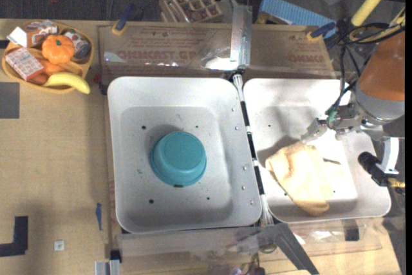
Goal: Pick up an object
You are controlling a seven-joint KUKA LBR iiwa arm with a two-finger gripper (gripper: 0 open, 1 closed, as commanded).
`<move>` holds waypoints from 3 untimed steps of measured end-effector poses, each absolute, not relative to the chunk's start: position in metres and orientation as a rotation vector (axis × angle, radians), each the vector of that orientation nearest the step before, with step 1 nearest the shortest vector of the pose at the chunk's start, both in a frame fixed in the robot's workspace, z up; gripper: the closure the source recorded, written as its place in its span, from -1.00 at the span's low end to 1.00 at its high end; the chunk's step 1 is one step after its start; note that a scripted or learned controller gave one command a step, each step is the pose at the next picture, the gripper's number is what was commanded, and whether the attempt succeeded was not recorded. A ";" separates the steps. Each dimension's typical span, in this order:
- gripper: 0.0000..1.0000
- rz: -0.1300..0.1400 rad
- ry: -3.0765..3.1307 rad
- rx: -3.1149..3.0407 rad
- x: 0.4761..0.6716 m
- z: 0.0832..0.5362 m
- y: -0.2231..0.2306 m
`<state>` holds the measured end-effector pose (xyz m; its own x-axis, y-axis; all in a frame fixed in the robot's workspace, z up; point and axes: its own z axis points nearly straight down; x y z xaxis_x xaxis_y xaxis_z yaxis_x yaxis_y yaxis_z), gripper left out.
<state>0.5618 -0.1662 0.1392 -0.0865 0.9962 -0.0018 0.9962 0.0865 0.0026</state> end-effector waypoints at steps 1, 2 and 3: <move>-1.00 0.000 2.280 2.162 0.563 0.107 -0.178; -1.00 0.011 2.393 2.020 0.545 0.090 -0.174; -1.00 0.006 2.530 1.847 0.595 0.089 -0.171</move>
